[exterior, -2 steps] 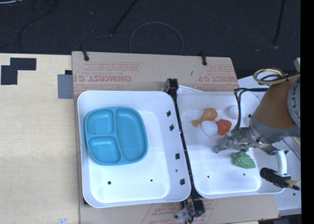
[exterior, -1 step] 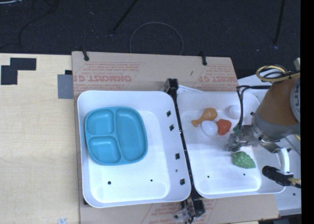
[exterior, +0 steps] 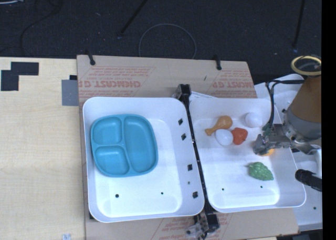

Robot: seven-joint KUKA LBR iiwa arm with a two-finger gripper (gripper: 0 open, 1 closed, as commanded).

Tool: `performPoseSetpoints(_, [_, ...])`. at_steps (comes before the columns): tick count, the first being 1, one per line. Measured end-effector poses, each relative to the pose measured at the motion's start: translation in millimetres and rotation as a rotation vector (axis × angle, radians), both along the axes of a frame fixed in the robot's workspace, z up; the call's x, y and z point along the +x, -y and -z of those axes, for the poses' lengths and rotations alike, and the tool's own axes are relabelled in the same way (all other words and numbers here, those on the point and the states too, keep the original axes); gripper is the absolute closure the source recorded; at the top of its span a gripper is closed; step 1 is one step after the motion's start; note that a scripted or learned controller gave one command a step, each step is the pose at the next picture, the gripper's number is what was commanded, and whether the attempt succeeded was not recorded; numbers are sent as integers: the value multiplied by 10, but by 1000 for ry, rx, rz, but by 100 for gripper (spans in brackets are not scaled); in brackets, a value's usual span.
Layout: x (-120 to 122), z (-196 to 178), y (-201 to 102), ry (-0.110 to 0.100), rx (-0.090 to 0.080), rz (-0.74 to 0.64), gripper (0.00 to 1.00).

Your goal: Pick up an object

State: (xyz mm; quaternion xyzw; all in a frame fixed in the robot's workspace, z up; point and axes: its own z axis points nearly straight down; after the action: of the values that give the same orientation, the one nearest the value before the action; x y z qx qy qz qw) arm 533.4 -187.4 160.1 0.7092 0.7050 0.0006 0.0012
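Grey and orange, the arm [exterior: 310, 105] enters at the right edge of the frame, its orange band uppermost and its grey wrist angled down and toward the left; the end effector [exterior: 264, 146] sits low over the right side of the right bin [exterior: 231, 194]; whether it is wide or narrow cannot be told from this view; a small orange-yellow patch shows at its tip, too small to identify.

The candidate objects all lie in the right bin, in its upper and right-hand parts; a tan drumstick-shaped item [exterior: 220, 125] lies near the bin's upper centre; a white egg-shaped item [exterior: 224, 137] rests just below it, touching a red item [exterior: 239, 135] on its right; a white ball [exterior: 252, 120] lies up and right of the red item, near the end effector; a green leafy item [exterior: 260, 171] lies below the end effector, apart from it.

The left bin [exterior: 168, 197] holds a blue three-compartment tray [exterior: 124, 145] in its upper left part; both bins rest on a brown cardboard sheet [exterior: 157, 79] printed with red lettering; the cardboard lies on a light wooden worktop [exterior: 37, 155] bearing dark rectangular markers [exterior: 18, 73] at the upper left; the top of the frame shows dark carpeted floor [exterior: 210, 13] with black cables [exterior: 167, 42].
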Motion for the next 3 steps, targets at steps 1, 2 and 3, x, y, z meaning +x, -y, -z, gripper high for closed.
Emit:
performPoseSetpoints(1, [-53,-531,102,0,0,3,100])
performPoseSetpoints(2, [-52,-613,112,-3,1,1,100])
performPoseSetpoints(3, [-31,-682,-340,-5,3,-9,100])
